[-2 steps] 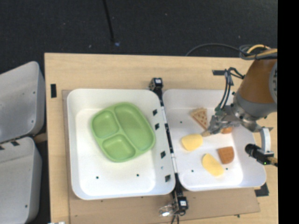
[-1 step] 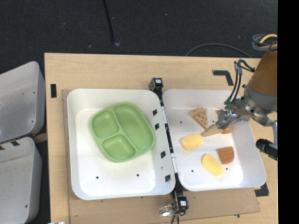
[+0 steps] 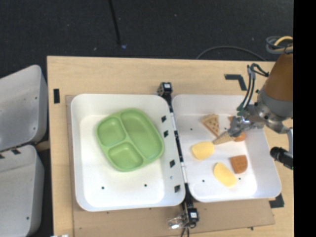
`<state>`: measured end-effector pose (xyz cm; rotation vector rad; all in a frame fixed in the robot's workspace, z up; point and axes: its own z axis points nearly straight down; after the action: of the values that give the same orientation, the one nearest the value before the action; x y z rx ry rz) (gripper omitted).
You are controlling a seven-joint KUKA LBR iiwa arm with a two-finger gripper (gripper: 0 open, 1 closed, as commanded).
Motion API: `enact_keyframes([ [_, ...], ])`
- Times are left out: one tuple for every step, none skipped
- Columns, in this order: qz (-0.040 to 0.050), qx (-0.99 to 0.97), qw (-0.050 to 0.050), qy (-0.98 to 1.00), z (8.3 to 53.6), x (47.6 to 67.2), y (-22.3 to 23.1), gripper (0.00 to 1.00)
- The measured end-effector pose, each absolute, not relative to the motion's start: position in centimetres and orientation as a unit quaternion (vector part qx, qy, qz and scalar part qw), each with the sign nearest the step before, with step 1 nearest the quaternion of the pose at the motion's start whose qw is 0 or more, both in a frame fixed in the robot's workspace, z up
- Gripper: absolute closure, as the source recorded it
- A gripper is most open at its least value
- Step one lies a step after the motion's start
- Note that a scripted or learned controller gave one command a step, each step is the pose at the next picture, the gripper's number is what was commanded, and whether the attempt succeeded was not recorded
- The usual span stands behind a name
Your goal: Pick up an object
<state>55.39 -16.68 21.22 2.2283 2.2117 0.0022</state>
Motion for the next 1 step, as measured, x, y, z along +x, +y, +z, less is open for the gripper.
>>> enact_keyframes([
  [0.0012, 0.705, 0.001, 0.71, 20.71, 57.18, -11.68, 1.0],
])
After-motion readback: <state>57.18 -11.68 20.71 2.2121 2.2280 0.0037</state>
